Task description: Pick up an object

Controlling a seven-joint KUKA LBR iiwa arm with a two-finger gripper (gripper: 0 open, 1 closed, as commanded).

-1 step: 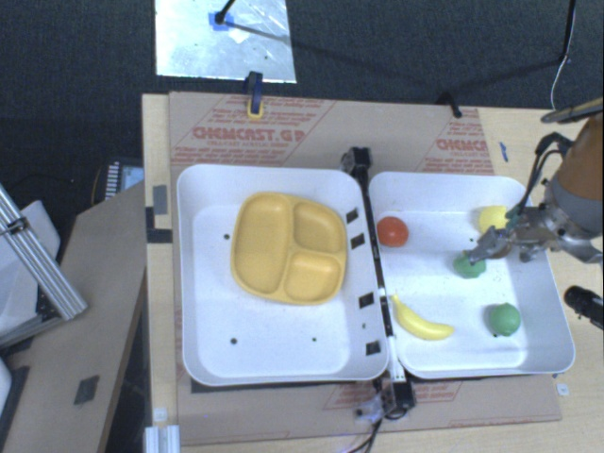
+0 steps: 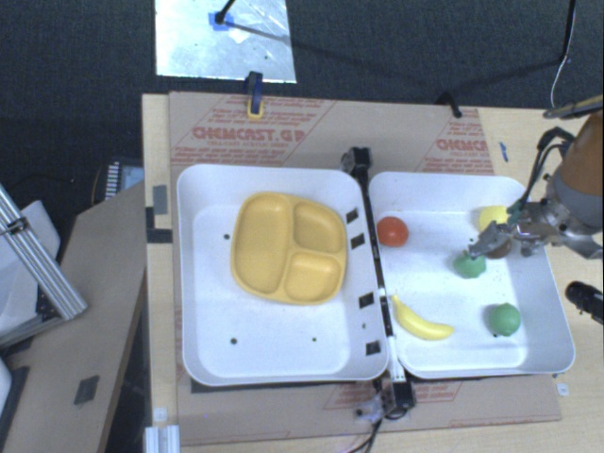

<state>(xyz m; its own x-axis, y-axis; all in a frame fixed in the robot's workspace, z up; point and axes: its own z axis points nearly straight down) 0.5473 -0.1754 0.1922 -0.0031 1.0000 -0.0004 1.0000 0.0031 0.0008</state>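
The grey two-finger gripper (image 2: 479, 249) hangs low over the small green round fruit (image 2: 469, 266) in the right white bin (image 2: 444, 361) — touching or nearly so. Its grip — I cannot tell. Nothing lifted yet; grasp and raise remain.

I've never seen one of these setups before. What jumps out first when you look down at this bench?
The big yellow divided plate in the left bin catches the eye first. Next comes the bright toy food scattered in the right bin: a red tomato, a yellow banana, a green fruit. At the right bin's far side, the arm's gripper hangs just over another green piece.
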